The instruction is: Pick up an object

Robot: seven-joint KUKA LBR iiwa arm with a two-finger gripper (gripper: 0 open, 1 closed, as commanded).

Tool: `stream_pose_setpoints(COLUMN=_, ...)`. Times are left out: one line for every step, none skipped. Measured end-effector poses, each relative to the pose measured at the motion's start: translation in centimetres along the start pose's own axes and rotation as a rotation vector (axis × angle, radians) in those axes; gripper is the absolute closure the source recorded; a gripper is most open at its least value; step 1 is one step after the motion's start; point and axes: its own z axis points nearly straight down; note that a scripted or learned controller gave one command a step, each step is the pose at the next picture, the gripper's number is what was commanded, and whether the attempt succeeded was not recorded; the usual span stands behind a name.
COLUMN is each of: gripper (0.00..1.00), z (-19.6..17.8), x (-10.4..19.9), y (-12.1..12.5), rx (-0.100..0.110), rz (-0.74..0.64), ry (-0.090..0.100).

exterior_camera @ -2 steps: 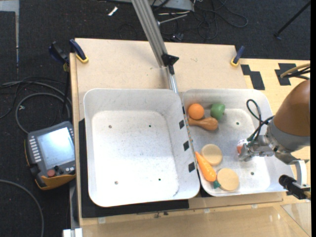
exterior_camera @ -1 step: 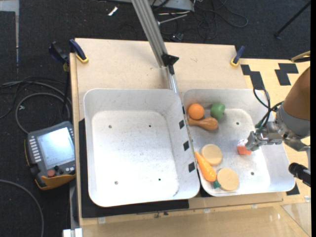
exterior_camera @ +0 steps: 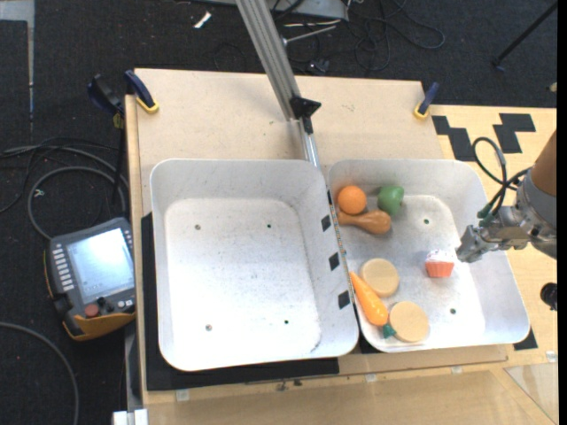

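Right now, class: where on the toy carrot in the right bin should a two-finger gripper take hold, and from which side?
Probably the carrot is best gripped across its thick orange middle, coming straight down from above. It lies flat and slanted, close by the bin's left wall, with a round tan disc at its green tip, so the fingers should close across its narrow width.

Bright, even overhead light, soft shadows, mild glare on the white bins (exterior_camera: 239, 184), slightly soft focus throughout.

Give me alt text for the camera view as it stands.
The end effector hovers over the right bin, beside a small red and white piece. That bin also holds an orange, a green piece, a carrot and two tan discs.
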Motion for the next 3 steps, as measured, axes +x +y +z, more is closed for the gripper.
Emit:
stream_pose_setpoints(gripper=1.00, z=-2.3, x=0.0, y=0.1, rx=0.002, rz=-0.001, ry=0.001)
stream_pose_setpoints(gripper=1.00, z=-2.8, x=6.1, y=0.2, rx=0.006, rz=-0.007, ry=0.005)
stream_pose_setpoints(gripper=1.00, z=-3.5, x=11.2, y=0.4, rx=0.005, rz=-0.006, ry=0.004)
